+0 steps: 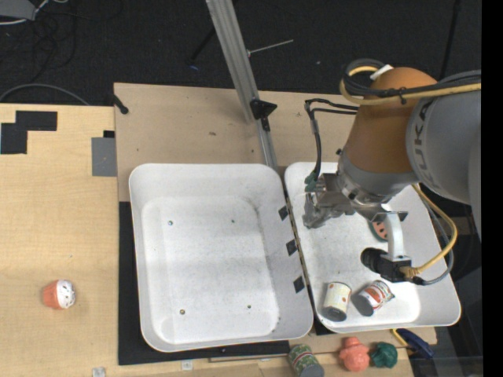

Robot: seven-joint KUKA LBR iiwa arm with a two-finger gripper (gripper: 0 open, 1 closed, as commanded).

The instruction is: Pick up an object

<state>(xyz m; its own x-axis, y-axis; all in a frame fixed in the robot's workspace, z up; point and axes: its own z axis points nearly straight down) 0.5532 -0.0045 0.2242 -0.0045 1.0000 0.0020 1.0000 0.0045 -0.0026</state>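
A white cup (337, 300) and a red-banded can (374, 296) lie side by side at the near edge of the right bin (440, 309). The jaws (314, 210) hang over that bin's far-left part, whether clenched or released cannot be told. The left bin (149, 187) adjoins it on the surface (47, 210).

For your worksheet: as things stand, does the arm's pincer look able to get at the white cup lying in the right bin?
Probably yes. The pincer hangs over the right bin, and the white cup lies near the front with nothing on top; a small can lies close beside it.
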